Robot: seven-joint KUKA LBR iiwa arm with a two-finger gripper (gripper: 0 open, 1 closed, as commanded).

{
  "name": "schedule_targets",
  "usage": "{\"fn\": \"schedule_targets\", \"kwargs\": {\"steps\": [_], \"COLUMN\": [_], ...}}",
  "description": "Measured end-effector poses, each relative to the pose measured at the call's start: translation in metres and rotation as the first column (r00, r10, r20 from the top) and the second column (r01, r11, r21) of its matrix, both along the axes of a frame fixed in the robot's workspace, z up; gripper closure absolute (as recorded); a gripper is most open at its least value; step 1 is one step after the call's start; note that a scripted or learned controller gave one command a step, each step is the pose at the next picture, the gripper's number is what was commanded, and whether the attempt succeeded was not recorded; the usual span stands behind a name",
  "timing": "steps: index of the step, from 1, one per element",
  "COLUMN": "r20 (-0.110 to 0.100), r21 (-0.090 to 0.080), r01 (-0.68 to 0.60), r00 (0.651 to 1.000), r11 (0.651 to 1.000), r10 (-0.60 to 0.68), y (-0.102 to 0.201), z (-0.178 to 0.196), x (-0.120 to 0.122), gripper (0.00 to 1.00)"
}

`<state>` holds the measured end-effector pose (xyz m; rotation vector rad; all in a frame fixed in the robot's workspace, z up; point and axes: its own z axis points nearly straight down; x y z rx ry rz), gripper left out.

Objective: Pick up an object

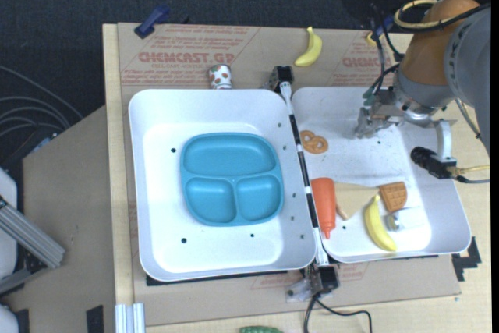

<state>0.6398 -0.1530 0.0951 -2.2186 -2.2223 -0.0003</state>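
Observation:
In the right bin (pixel 437 238) lie a brown pretzel (pixel 313 142), an orange carrot-shaped toy (pixel 323 203), a yellow banana (pixel 379 227), a brown waffle piece (pixel 393 196) and a pale wedge (pixel 355 203). My gripper (pixel 373 123) hangs low over the far part of that bin, right of the pretzel and well behind the waffle and banana. Nothing shows in its grip.
The left bin (pixel 152 168) bears a blue divided plate (pixel 231 177). Behind the bins, on the bench, lie a second banana (pixel 309 49), a small patterned can (pixel 221 76) and a blue piece (pixel 150 22). A black clip (pixel 281 77) sits where the bins meet.

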Motion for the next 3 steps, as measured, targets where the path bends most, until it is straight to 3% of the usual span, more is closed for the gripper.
{"fn": "schedule_targets", "kwargs": {"steps": [1,2,3], "r20": [0.000,0.001,0.001], "r21": [0.000,0.000,-0.001], "r01": [0.000,-0.001,-0.001], "r00": [1.000,1.000,1.000], "r11": [1.000,1.000,1.000], "r10": [0.000,0.001,0.001], "y": [0.000,0.000,0.000], "z": [0.000,0.010,0.010], "x": [0.000,0.001,0.000], "gripper": [0.00,1.00,0.00]}}
